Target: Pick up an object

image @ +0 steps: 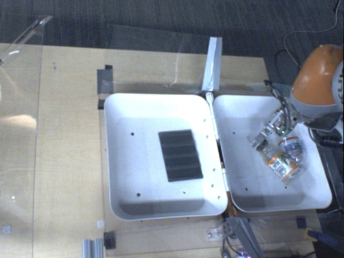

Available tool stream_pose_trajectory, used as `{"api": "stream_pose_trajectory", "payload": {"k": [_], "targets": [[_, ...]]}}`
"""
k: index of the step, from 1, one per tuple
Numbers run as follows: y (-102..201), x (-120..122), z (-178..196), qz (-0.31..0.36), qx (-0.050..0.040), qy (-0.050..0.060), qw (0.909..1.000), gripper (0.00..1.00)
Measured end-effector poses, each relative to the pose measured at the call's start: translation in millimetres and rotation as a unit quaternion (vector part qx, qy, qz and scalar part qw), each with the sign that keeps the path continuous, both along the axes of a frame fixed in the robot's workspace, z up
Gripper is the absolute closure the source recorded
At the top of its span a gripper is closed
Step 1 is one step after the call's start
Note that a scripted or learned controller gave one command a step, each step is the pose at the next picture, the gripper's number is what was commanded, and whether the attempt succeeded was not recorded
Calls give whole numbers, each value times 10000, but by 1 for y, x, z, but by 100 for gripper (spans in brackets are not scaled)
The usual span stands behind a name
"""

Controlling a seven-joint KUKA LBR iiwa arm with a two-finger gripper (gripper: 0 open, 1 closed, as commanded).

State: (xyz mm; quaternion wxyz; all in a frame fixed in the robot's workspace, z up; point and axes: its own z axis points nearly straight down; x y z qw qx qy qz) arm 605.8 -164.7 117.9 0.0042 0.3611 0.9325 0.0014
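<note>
A black ridged rectangular block (180,155) lies flat in the middle of the left bin (121,144). In the right bin (236,165) a crumpled clear packet with orange and blue contents (285,158) rests near the right side. My gripper (267,134) hangs low over the right bin, just up and left of the packet, pointing down toward the bin floor. The grey arm with its orange band (318,82) comes in from the right above it. I cannot tell whether the gripper touches the packet.
A metal divider post (212,63) stands behind the seam between the two bins. Clear plastic sheeting (21,117) covers the bench at the left. Cables (301,36) run at the back right, and clamps sit by the front edge.
</note>
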Motion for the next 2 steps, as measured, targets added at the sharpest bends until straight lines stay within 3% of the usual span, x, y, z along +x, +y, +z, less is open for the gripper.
{"api": "stream_pose_trajectory", "payload": {"k": [1, 2], "targets": [[-15, 23, -29, -1194, 5, -13, 9928, 0], [5, 2, -23, -380, 1, 1, 9993, 0]]}}
